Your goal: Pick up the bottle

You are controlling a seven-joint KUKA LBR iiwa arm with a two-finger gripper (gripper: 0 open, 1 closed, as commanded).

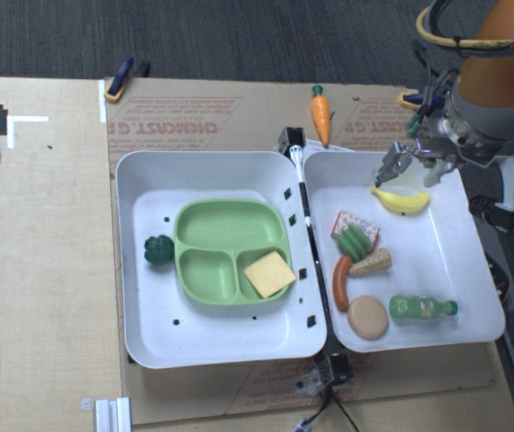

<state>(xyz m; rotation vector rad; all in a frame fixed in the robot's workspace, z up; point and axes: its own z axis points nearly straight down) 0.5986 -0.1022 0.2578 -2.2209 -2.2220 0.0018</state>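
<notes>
A small green bottle point(422, 308) lies on its side near the front right corner of the right bin point(473, 268), cap pointing right. My gripper point(413, 164) hangs over the back of that bin, just above the banana point(401, 200) and far from the bottle. Its fingers point(392, 166) are spread apart with nothing between them, so it is open.
The right bin also holds a sausage point(340, 283), a round bun point(367, 317), a green vegetable on a red packet point(356, 238) and a baguette piece point(371, 262). The left bin holds a green divided tray point(229, 226) with cheese point(269, 274) and a broccoli point(157, 250). A carrot point(320, 113) lies behind the bins.
</notes>
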